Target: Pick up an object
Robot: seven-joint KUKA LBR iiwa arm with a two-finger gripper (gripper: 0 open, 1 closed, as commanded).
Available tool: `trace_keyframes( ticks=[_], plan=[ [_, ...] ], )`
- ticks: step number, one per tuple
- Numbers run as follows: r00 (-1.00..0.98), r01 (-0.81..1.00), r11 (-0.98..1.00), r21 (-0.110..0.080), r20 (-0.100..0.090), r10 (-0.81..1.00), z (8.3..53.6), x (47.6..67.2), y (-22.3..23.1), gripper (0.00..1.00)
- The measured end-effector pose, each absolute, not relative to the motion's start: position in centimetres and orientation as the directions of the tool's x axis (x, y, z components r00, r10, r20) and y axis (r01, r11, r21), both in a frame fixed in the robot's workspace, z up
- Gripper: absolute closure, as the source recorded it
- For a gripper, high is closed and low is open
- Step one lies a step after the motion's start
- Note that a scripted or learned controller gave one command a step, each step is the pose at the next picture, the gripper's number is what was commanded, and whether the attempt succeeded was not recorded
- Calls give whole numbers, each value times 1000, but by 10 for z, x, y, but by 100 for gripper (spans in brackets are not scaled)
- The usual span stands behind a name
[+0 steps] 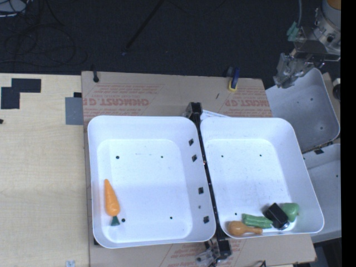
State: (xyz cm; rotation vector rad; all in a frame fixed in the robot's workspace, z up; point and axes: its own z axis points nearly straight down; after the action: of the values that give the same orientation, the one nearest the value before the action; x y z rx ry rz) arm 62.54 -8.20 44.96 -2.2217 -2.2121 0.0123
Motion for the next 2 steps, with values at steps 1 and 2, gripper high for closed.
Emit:
trace_keyframes(
  ticks=[1,2],
  plan=[
    [3,1000,-3,-18,1,1000,314,631,-117,100],
    [3,1000,-3,-7,-1,1000,284,617,-159,100]
  ],
)
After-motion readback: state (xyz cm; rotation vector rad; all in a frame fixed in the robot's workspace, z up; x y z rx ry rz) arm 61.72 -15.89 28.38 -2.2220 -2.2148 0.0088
